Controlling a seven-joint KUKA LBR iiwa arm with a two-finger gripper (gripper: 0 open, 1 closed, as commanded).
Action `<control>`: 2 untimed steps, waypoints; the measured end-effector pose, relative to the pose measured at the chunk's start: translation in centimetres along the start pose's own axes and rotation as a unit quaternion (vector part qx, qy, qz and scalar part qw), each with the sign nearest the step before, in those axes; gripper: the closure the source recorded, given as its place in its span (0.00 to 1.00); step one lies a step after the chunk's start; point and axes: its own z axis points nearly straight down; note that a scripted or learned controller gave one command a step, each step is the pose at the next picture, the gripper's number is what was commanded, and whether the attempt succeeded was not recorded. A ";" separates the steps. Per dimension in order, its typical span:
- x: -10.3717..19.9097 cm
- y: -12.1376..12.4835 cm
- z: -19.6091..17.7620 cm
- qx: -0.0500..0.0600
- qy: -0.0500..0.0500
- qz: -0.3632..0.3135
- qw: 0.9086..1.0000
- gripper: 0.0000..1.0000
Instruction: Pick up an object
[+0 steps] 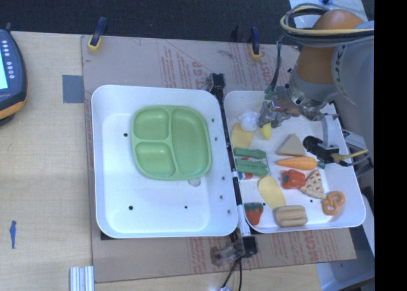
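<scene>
Camera view: my claw low over the far end of the right bin

Camera view shows my claw (270, 113) down at the far end of the right bin (356, 216), its tips just beside a small yellow piece (266, 132) and a pale lump (248, 120). I cannot tell how the claw is set; the wrist hides it, and I see nothing caught in it.

Pickable things fill the right bin. A yellow wedge (241, 136) and two green pods (250, 160) lie along the edge shared with the left bin (108, 156). An orange carrot (297, 163), a tan triangle (292, 146) and a red pepper (292, 178) sit mid-bin. A bun (290, 215), a pretzel (332, 202) and a strawberry (253, 212) lie toward the bench's near edge. The left bin holds a green divided plate (172, 142).

I judge the small yellow piece the closest target. To do this well I should centre over it, come straight down so the tips bracket it without nudging the pale lump or wedge, close firmly, then lift slowly and check it rises with me.
</scene>
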 end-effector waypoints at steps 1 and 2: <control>5.5 -6.8 -6.7 0.000 0.001 0.000 1.000 1.00; 5.2 -6.6 -6.4 0.000 0.000 0.002 1.000 0.00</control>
